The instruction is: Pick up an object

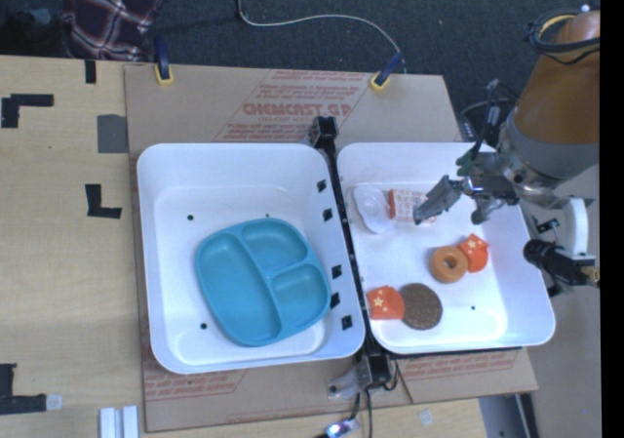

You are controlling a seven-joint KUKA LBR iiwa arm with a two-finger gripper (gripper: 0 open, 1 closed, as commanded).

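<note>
Gripper [430, 209]: finger state cannot be told; it hangs over the right white bin [507, 329], beside a clear plastic packet with a red label [378, 206]. Nearer the front lie a brown glazed doughnut [448, 264], two orange-red star-marked blocks [474, 253] and a dark round cookie [421, 306]. Left white bin [166, 182]: one blue divided plastic tray [261, 279].

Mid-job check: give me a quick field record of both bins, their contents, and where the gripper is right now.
left bin: blue divided tray
right bin: clear packet with red-white label, donut, small orange-red piece beside the donut, red piece, dark brown round cookie
gripper: over the right bin, just right of the packet
grip: nothing seen between the fingers
arm: enters from the right
</note>
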